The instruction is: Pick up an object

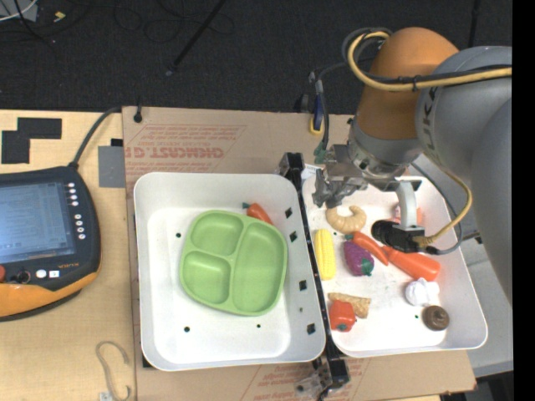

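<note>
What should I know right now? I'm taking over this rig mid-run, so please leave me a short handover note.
Gripper: above the right bin's far left corner, nothing seen between its fingers.
Right bin: croissant just below the gripper, corn, purple toy, carrot, red pepper.
Left bin: green divided plate.
Done: nothing lifted. Left: grasp and lift one object; the croissant looks nearest.

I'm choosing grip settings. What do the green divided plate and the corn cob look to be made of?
Green divided plate: probably moulded plastic, with an even colour, soft sheen and rounded compartment ridges. Corn cob: likely toy plastic or rubber, uniformly bright yellow; its surface detail is too small to tell.
</note>
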Robot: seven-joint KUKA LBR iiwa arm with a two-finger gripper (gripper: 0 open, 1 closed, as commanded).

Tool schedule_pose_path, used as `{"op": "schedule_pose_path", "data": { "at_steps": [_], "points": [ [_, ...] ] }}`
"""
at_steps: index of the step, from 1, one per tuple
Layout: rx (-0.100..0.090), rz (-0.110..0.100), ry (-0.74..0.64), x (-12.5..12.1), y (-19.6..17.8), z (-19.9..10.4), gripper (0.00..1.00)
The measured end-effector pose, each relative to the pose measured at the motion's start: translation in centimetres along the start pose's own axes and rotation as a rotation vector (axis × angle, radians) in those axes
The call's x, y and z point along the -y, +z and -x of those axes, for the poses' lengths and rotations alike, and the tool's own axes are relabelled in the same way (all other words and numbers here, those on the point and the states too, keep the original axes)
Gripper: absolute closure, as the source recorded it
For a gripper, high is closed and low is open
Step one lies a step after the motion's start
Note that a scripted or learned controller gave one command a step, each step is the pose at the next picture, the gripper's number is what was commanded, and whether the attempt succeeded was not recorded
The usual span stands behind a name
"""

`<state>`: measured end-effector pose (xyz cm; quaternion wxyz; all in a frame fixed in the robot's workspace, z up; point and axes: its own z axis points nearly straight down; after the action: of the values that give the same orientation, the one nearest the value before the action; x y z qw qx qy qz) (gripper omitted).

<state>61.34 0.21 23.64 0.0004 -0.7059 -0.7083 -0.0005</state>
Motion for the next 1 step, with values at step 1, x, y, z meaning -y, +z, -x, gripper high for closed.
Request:
{"op": "schedule_pose_path", "data": {
  "at_steps": [1],
  "points": [
    [0.001, -0.001, 0.003, -2.06, 0.22, -1.48, 1.00]
  ]
}}
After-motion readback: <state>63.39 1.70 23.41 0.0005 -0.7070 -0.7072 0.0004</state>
